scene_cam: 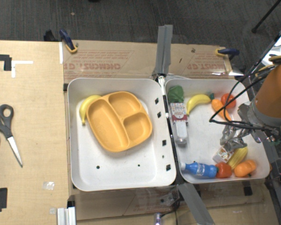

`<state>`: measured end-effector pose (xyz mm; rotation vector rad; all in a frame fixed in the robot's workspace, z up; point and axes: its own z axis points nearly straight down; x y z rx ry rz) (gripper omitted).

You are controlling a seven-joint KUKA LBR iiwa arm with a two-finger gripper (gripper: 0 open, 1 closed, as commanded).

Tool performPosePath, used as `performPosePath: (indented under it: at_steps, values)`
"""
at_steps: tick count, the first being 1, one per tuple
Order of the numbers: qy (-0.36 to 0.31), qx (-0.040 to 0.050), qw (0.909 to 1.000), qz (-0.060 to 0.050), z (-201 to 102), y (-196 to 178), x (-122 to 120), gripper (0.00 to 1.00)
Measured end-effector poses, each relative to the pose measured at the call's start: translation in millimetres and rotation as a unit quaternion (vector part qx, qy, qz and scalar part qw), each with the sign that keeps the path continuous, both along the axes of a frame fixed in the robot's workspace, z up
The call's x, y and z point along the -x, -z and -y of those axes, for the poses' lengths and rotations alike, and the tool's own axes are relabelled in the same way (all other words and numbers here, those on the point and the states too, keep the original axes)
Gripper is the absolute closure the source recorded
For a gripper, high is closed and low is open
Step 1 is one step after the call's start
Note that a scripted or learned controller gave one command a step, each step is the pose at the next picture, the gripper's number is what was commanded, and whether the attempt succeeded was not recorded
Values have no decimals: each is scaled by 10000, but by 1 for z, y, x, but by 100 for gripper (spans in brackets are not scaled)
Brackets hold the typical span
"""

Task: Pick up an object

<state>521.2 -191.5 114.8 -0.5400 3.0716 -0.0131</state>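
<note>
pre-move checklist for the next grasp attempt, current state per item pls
1. Gripper over the right white bin: ok.
2. Candidate below it, small labelled packet: ok.
3. Anything between the fingers: cannot tell.
4. Clutter near target, yellow corn-shaped toy, red toy, orange toy, blue plastic bottle: not ok, tightly packed.
5. Black cables drape over that bin: not ok, possible snag.

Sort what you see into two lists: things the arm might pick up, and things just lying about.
Pickable, in the bins: yellow divided plastic plate, yellow toy banana, blue plastic bottle, clear bottle with red label.

Lying about: grey-handled scissors, blue clamp.
</note>
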Motion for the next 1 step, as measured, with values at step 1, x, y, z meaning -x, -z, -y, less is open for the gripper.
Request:
performPosePath:
  at_steps: [1]
  values:
    - [0, -1, 10000, -7, 0, 1, 0, 0]
